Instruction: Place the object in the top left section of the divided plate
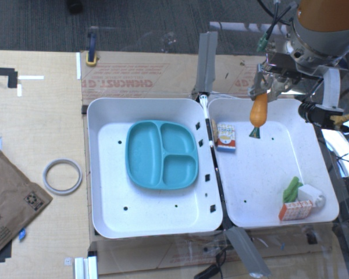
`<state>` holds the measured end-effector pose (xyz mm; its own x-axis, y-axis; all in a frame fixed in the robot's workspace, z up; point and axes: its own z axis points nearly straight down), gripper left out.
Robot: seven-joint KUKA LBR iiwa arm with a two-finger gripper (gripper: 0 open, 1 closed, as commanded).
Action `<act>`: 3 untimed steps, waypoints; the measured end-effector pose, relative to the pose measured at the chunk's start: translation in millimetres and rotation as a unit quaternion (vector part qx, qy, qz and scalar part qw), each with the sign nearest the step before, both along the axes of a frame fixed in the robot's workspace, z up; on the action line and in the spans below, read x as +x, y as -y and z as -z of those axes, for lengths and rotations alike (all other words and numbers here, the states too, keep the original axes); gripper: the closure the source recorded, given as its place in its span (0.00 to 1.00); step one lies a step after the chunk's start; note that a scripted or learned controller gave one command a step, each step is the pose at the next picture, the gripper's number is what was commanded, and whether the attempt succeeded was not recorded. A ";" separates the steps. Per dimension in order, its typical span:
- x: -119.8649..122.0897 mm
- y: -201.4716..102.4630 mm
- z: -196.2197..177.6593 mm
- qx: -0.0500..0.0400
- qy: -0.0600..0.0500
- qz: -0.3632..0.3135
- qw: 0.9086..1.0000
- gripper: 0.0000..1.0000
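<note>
Orange toy carrot [259, 113] hangs pinched in gripper [260, 97] above right white bin [314, 156]; teal divided plastic plate [161, 154] in left white bin [104, 173].

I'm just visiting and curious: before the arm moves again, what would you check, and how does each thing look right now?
1. Carrot hanging from the claw: ok.
2. Grip firm enough for travel: cannot tell.
3. Carrot lifted off the right bin: ok.
4. Blue divided plate lying flat in the left bin: ok.
5. Top left section free of objects: ok.
6. Carrot above that section: not ok, it hangs over the right bin.
</note>
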<state>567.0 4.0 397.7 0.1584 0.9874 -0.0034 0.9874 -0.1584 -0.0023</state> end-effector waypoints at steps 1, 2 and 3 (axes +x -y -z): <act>31.1 -76.5 97.5 0.000 -0.001 0.017 1.000 1.00; 80.2 -119.8 92.5 0.000 0.000 0.056 0.998 1.00; 53.0 -170.2 202.1 0.000 -0.001 0.085 0.996 1.00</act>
